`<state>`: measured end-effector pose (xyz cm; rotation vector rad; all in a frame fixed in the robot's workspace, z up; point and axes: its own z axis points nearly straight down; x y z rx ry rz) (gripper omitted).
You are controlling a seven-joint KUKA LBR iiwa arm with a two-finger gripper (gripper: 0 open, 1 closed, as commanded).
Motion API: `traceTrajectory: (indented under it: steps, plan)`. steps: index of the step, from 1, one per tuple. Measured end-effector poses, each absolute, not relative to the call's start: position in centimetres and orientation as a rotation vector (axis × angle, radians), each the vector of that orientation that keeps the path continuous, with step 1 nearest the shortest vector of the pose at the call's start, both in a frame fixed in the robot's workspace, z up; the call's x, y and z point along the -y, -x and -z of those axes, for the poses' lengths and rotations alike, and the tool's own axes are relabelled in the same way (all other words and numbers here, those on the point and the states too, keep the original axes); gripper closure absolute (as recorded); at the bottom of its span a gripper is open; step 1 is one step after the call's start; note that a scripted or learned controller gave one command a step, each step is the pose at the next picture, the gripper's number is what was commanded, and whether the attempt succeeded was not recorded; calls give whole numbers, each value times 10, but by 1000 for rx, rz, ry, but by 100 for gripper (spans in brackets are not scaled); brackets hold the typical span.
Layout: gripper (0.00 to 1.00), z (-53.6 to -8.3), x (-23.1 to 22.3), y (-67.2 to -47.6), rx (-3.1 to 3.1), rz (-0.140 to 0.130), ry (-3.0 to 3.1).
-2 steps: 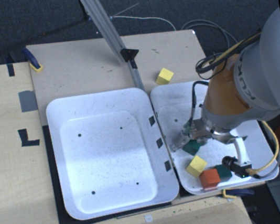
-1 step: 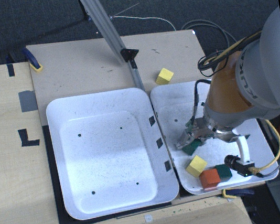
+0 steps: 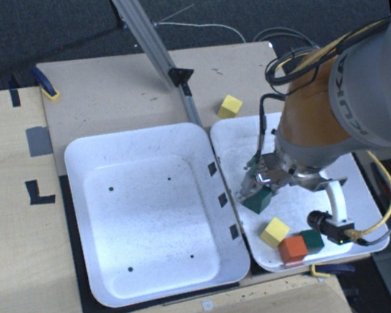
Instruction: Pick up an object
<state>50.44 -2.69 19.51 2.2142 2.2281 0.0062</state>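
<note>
My gripper [image 3: 254, 188] hangs low over the left part of the right bin [image 3: 232, 142]. A dark green block [image 3: 258, 200] sits right at its fingertips, partly hidden by them. Whether the block is between the fingers or just under them I cannot tell. Near the bin's front lie a yellow cube [image 3: 274, 232], an orange block [image 3: 293, 249] and a small green block [image 3: 312, 239] close together. The grey arm with its orange band [image 3: 310, 107] covers much of the bin's right side.
The left bin [image 3: 145, 212] stands beside the right one. Another yellow cube [image 3: 230, 106] lies on the bench behind the right bin. A metal pole [image 3: 154, 40] slants down to the bins' shared back corner. Cables loop near the arm.
</note>
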Motion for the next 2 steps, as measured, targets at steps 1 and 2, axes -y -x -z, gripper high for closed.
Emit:
traceTrajectory:
  steps: [1,2]
  plan:
    - [100,-191,-34,-531,-2233,0,-2213]
    - [100,-191,-43,-586,-2225,0,-2217]
